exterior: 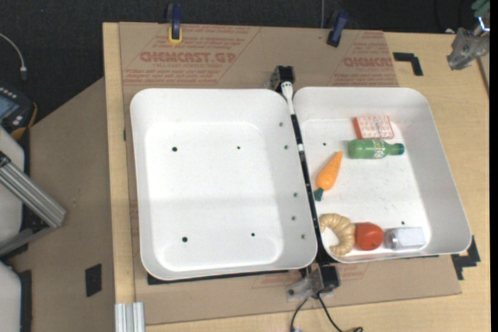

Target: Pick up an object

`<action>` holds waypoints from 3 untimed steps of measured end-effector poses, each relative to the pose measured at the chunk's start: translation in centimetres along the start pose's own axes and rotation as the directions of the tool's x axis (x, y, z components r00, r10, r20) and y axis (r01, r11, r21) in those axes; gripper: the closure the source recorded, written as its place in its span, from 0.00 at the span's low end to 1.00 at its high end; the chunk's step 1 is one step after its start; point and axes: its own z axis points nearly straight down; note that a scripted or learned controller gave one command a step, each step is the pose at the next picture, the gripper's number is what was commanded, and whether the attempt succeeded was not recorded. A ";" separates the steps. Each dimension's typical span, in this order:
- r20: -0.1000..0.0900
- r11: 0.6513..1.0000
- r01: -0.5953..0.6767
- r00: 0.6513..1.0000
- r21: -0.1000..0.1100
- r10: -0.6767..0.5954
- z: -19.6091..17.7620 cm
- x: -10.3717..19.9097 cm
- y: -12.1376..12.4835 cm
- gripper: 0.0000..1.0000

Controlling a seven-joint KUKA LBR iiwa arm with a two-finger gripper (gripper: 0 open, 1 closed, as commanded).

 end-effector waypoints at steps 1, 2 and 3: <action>-0.001 1.000 0.000 1.000 0.003 0.000 -0.5 0.0 0.5 1.00; -0.001 1.000 -0.001 1.000 0.003 0.001 -1.6 0.0 0.6 1.00; 0.000 1.000 0.000 1.000 0.000 0.000 -4.8 0.0 2.0 1.00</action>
